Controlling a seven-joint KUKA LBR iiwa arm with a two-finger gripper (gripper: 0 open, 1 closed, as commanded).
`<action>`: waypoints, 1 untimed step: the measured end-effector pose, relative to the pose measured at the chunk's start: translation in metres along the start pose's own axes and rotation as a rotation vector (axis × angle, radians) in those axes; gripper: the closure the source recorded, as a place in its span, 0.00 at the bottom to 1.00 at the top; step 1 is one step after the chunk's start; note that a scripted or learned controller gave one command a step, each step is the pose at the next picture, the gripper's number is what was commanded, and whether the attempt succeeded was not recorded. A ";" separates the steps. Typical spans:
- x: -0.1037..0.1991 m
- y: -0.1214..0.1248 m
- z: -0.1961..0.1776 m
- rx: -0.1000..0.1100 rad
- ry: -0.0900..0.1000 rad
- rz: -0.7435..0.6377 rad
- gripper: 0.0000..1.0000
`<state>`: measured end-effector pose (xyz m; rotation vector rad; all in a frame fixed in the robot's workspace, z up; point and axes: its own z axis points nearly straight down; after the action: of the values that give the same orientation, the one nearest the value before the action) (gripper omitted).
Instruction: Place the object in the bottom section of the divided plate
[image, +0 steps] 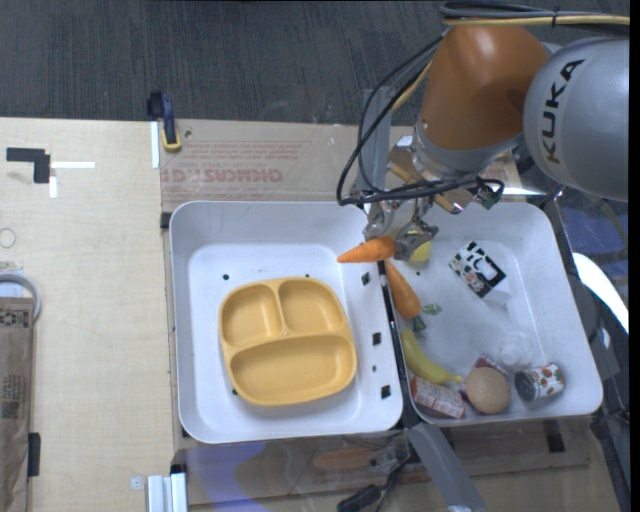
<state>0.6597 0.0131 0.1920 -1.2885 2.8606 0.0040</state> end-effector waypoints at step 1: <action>0.028 0.044 0.000 0.001 0.002 0.058 1.00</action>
<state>0.6085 0.0216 0.1924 -1.2060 2.8975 0.0014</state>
